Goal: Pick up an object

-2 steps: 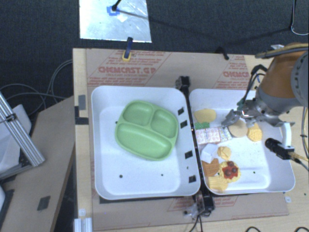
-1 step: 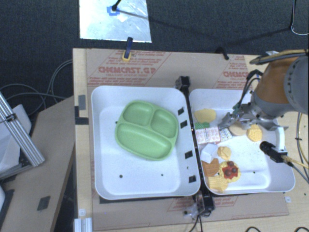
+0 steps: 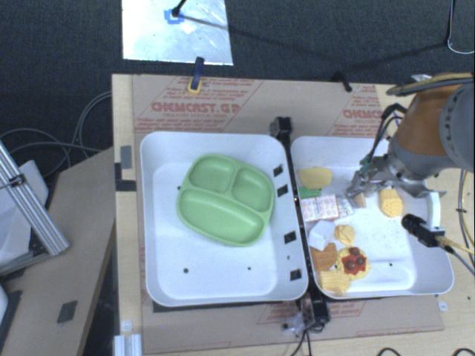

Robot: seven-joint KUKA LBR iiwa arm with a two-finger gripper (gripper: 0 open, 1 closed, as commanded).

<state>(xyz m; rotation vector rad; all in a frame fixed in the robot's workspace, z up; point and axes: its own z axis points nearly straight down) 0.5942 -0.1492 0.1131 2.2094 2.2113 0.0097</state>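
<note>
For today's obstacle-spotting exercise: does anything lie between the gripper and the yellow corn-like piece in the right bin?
Nothing visible does. The gripper hangs over the right bin, and the yellow corn-like piece lies just to its right, with bare bin floor between them. The patterned packet lies on the gripper's other side.

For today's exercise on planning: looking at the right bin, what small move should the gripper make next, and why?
Probably lower straight down a little: the gripper hangs over the right bin, between the yellow piece and the corn-like piece, holding nothing visible.
</note>
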